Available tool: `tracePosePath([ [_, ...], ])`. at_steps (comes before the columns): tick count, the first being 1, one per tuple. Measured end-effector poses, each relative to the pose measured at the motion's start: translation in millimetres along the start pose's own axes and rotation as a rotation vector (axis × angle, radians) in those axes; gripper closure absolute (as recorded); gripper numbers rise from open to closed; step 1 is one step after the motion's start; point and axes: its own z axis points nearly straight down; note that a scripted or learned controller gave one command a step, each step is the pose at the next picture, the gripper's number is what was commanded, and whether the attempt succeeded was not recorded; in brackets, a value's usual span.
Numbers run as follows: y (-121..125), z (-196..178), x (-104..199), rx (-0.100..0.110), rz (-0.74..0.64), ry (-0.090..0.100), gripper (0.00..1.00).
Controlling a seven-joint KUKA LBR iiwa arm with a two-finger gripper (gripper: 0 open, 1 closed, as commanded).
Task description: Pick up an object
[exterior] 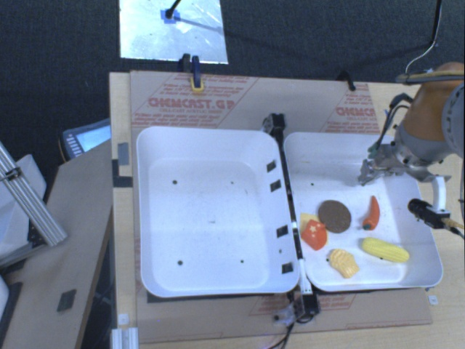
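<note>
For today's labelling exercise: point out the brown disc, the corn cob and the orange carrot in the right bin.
brown disc [335, 216], camera view, middle of its flat top.
corn cob [386, 250], camera view, middle of its yellow length.
orange carrot [373, 212], camera view, middle of its body.

Dark carpet floor [58, 49], tan bench [305, 97].

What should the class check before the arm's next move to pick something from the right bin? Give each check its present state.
1. Items in the right bin: ok.
2. Gripper over that bin: ok.
3. Chili nearest the gripper, lying apart from the disc: ok.
4. Corn lying free: ok.
5. Gripper above a chosen item: not ok, it hangs beyond the chili.
6. Height above the bin floor: cannot tell.
</note>
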Motion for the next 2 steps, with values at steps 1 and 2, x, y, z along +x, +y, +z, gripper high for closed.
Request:
tracePosePath([
  [1,1,-11,0,-0.004,-0.001,-0.001,1.0],
  [2,2,-23,0,-0.007,-0.001,-0.002,1.0],
])
